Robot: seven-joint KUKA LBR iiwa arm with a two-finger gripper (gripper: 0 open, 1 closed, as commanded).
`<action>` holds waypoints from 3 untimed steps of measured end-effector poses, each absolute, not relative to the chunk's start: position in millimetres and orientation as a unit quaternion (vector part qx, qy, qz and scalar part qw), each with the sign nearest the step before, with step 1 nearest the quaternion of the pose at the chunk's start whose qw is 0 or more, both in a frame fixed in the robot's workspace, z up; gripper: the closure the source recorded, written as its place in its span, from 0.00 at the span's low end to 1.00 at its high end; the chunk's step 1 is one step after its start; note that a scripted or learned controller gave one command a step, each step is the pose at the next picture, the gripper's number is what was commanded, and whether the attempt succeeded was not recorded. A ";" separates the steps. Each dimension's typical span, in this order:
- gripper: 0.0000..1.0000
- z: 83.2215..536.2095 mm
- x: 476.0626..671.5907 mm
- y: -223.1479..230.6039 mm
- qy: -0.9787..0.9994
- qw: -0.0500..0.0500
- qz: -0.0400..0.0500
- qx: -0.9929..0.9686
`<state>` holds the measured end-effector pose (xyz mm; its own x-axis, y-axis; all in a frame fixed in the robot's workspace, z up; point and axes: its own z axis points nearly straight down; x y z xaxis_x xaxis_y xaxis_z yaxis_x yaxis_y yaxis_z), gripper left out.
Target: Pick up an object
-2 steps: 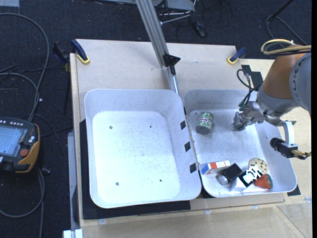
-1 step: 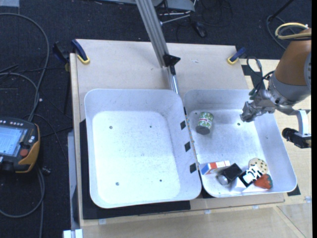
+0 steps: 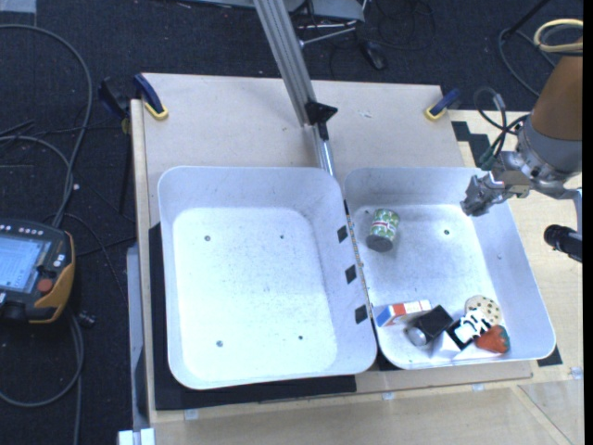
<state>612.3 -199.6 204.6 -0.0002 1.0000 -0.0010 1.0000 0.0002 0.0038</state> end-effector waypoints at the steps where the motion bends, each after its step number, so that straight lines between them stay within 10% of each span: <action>1: 1.00 247.6 617.2 -200.2 0.707 0.002 0.001 0.707; 3: 1.00 231.9 596.1 -88.6 0.708 -0.001 0.000 0.706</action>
<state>596.1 -88.6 231.9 -0.0038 1.0000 0.0009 1.0000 0.0038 -0.0015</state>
